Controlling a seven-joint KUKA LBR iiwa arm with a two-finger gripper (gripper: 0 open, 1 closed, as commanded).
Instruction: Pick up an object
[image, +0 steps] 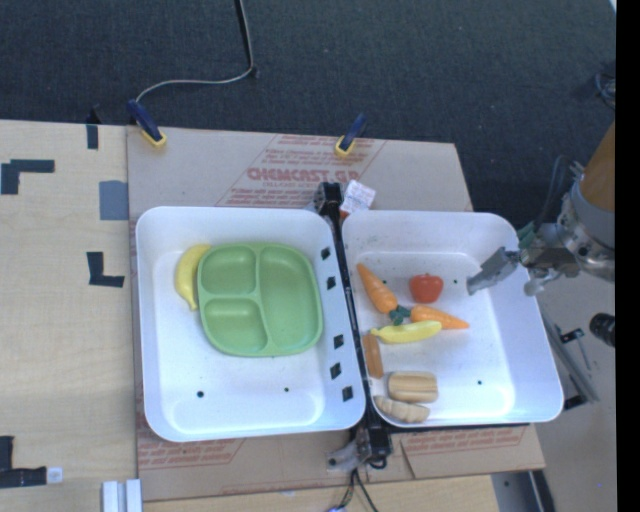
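Gripper (508, 272) fingers spread and holding nothing over right bin's (520, 380) edge; tomato (426, 288) lies well left

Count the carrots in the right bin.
2. One carrot lies slanted near the bin's left wall. The other carrot lies just below the tomato, beside the yellow pepper. None seems hidden.
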